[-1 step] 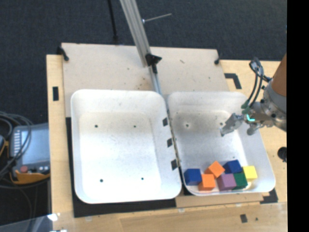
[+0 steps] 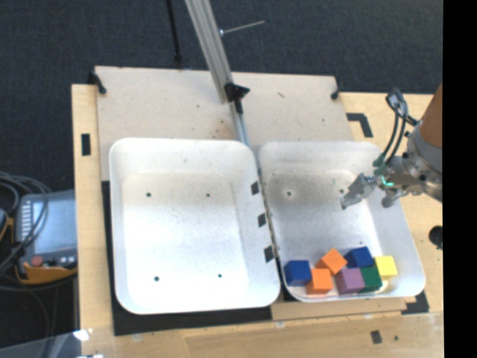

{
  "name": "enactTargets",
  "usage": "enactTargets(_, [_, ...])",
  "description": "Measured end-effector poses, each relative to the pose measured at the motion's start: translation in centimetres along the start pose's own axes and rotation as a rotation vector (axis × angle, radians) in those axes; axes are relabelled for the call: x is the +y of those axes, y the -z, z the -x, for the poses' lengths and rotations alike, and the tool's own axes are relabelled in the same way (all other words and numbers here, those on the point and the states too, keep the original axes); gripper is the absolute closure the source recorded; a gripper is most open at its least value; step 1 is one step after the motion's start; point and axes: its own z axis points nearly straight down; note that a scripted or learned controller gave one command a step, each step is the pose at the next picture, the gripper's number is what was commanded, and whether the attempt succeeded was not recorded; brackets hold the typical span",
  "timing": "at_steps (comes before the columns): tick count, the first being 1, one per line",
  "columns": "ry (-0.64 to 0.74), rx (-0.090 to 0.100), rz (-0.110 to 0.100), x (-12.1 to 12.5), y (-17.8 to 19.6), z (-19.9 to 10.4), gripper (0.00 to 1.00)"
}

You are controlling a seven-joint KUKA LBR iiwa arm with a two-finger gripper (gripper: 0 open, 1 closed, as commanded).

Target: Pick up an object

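Blocks point(image 2: 344, 270) clustered, row running left-right along right bin point(image 2: 313, 162) front.

Surface point(image 2: 86, 200): pale wood, rectangular. Bears a lighter speckled board point(image 2: 186, 103) toward the far edge and two shallow white bins side by side, touching: left bin point(image 2: 119, 200), right bin point(image 2: 406, 237). A slanted metal rail point(image 2: 209, 43) meets the board between them.

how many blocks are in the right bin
7, clustered at the right bin's near edge: blue, orange, orange, purple, blue, green, yellow. Others could hide beneath.
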Motion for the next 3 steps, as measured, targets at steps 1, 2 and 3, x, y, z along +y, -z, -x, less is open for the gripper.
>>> enactTargets(1, [-0.001, 0.000, -0.008, -0.3, -6.2, -0.2, 0.00])
enactTargets(2, [-0.002, 0.000, -0.007, 0.2, -10.7, 0.2, 0.00])
enactTargets(3, [-0.001, 0.000, -0.007, -0.7, -15.3, 0.2, 0.00])
